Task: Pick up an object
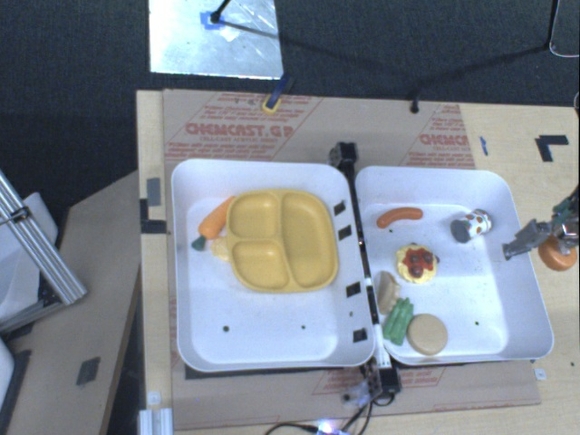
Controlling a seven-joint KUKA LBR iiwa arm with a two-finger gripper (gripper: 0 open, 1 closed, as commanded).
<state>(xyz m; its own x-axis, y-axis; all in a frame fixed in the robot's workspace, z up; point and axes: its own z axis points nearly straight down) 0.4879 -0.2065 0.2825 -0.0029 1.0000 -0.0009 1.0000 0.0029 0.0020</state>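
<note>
Gripper (521, 243) hangs at the right edge of the right bin (521, 333), its dark tip over the bin's rim; whether it is spread or closed I cannot tell, and nothing shows in its grasp.

Largest of all is the yellow divided plate (276, 240) in the left bin (195, 333): probably stiff plastic, broad and shallow, so only its rim offers a hold. An orange carrot (216, 217) lies against the plate's left edge, a poor candidate with the plate crowding it.

In the right bin, the tan round cookie (427, 333) sits near the front, touching the green piece (398, 321); it looks flat and hard, best taken across its width. The small pizza (417, 264) lies mid-bin, low and likely slippery. The sausage (400, 216) lies apart near the back, slim and round, so a pinch across its middle suits it. Nearest the gripper is the small grey-and-white toy (469, 226), light and lumpy, likely to roll.
</note>
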